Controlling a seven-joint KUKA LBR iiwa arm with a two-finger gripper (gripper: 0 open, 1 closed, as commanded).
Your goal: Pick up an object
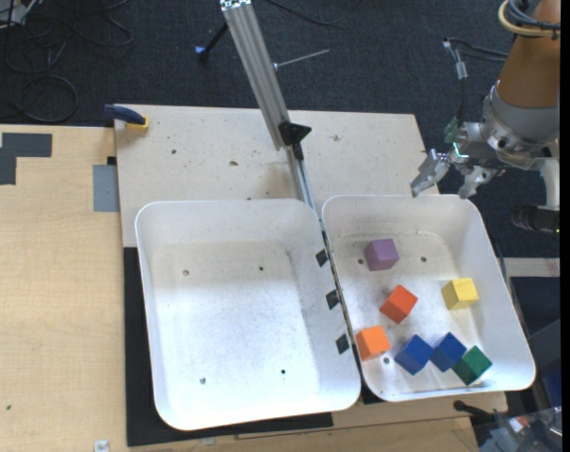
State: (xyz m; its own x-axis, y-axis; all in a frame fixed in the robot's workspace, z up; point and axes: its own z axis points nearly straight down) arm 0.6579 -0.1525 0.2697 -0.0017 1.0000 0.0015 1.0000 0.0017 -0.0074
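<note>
- You see two bins side by side: left bin [162, 243], right bin [487, 243].
- Seven cubes [399, 303] lie in the right bin.
- The gripper [447, 179] hangs behind the right bin's far rim.

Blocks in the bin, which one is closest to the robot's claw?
The purple cube. It sits farthest toward the back of the right bin, nearest the gripper above that bin's rear edge; the other cubes lie farther forward.

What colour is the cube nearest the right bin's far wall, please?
Purple; the cube shows clearly in the camera view.
</note>
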